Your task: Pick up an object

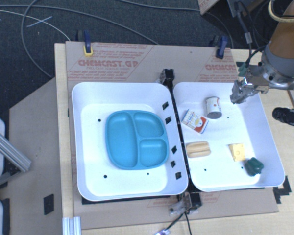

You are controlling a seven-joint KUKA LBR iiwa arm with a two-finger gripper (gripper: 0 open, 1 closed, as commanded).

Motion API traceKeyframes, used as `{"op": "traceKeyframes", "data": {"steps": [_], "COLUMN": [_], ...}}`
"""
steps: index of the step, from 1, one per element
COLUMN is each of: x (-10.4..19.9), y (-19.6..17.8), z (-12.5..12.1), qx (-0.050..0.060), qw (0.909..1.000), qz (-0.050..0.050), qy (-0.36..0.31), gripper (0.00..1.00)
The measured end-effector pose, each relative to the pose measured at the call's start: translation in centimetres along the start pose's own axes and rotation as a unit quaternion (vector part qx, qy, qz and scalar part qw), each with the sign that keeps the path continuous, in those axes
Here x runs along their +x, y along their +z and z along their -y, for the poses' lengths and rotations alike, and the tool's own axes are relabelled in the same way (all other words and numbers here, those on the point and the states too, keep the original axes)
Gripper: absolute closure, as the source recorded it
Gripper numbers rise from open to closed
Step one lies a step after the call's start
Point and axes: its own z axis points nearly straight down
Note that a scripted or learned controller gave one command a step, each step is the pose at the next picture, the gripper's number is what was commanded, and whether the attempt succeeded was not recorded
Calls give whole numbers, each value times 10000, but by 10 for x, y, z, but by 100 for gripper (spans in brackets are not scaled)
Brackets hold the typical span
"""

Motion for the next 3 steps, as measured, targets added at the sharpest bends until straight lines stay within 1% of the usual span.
{"op": "traceKeyframes", "data": {"steps": [1, 2, 3], "x": [50, 107, 155], "y": [-3, 15, 14], "z": [-8, -12, -24], "qx": [12, 40, 15], "qw": [10000, 10000, 10000], "qz": [-10, -15, -12], "qy": [-24, -20, -22], "gripper": [100, 100, 100]}}
